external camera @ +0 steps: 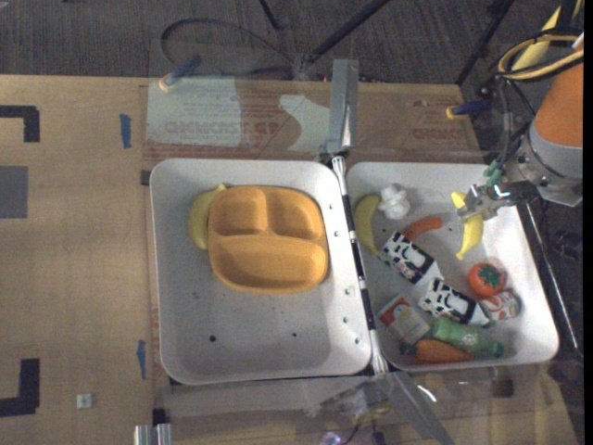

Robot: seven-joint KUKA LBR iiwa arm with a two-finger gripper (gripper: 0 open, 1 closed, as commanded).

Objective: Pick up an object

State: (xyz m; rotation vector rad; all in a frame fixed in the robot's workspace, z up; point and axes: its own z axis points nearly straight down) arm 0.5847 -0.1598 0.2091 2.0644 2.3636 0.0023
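At the right of the frame, the gripper (480, 199) hovers over a yellow banana (472, 235); jaw state unclear. It looks light, smooth, curved: best pinched mid-length.

Right bin (542, 290) crowded, left bin's (185, 341) near half open

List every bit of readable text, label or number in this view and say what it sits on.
Nothing can be read with certainty.
Flattened brown cardboard sheet behind the bins: faint large printed letters, upside down and washed out, unreadable.
Small red-and-white carton in the right bin: printed front, too small to read.
Green bottle beside it: label too blurred to read.
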